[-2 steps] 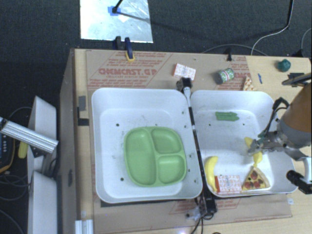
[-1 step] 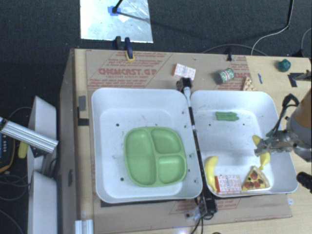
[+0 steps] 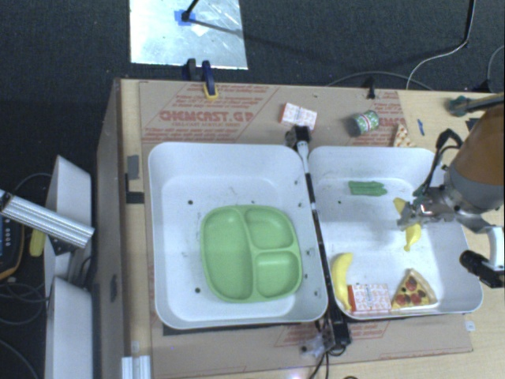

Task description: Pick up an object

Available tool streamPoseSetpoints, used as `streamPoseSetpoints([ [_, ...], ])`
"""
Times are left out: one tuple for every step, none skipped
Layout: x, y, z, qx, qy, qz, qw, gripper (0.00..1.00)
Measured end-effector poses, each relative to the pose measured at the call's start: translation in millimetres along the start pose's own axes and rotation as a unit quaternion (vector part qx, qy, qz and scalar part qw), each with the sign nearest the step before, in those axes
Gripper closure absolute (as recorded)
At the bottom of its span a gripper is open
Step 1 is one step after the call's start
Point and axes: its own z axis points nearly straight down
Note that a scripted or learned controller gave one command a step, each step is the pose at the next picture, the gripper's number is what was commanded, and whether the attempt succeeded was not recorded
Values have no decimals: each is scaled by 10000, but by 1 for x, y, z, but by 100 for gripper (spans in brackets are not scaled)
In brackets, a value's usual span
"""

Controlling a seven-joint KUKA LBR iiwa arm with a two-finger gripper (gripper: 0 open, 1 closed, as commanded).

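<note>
Two white bins side by side at frame centre. In the left bin [image 3: 170,180], a green divided plate [image 3: 251,253]. In the right bin [image 3: 465,294], a green flat piece [image 3: 368,188] toward the top, a banana [image 3: 342,279], a small red-and-white box [image 3: 369,297] and a pizza slice [image 3: 413,290] along the bottom edge. At centre right, the gripper [image 3: 416,215], pinching what looks like a small yellow object [image 3: 410,234], though blurred.

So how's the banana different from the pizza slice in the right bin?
The banana is plain yellow, long and curved; the pizza slice is a flat triangle with red topping and a tan crust. The banana lies by the bin's left wall, the pizza slice further right. Both sit near the right bin's front edge, beside a small red-and-white box.
</note>
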Motion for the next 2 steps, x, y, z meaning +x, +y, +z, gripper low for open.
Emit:
streamPoseSetpoints([
  [36,33,-95,-23,-5,-4,10000,100],
  [101,-1,-92,-3,4,-7,10000,100],
])
